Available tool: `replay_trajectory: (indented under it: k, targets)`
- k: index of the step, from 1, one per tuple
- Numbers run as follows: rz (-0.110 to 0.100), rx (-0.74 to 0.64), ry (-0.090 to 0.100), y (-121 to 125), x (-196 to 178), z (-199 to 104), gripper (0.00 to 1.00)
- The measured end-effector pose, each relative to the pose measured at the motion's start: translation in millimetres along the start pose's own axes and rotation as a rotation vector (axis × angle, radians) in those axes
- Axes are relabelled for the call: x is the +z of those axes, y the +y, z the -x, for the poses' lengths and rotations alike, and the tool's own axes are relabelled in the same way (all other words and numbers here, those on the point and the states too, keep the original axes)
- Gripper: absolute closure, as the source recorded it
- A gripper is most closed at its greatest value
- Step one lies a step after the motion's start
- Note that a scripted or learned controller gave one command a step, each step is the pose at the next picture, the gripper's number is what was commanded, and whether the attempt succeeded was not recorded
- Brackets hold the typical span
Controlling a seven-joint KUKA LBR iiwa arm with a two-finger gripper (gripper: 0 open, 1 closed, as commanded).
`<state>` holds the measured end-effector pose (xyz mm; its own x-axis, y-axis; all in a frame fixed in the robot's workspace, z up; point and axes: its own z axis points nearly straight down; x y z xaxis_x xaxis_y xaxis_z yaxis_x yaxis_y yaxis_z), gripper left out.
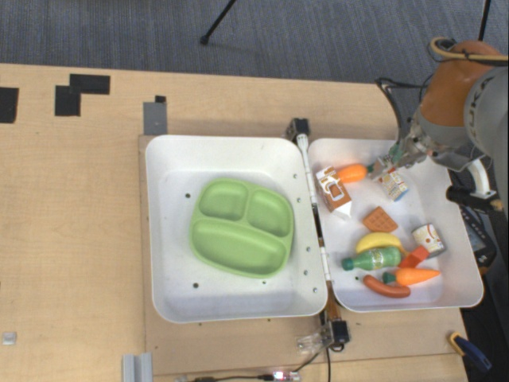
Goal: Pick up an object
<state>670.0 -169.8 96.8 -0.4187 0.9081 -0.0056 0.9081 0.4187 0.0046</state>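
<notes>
The toys lie heaped in the right bin (457, 213), within the arm's reach from the right. The hand (395, 159) hangs over that bin's far edge, just beside a small carton (393, 185) and an orange carrot (351, 173); whether it grips anything, I cannot tell. The green tray (241, 228) sits in the left bin (171, 213).

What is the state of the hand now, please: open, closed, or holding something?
Hand: cannot be told. It is low in the right bin, beside a small carton.
</notes>
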Motion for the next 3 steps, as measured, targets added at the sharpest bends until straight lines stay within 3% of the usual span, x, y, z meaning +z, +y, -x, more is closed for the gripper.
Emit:
replay_trajectory:
  k: [1, 2, 3]
  targets:
    - [-0.004, 0.000, 0.004, 0, 1, -1, 0.00]
    - [0.003, -0.002, -0.002, 2, -11, 0, 1.00]
    - [0.001, -0.144, 0.003, 31, -93, -65, 1.00]
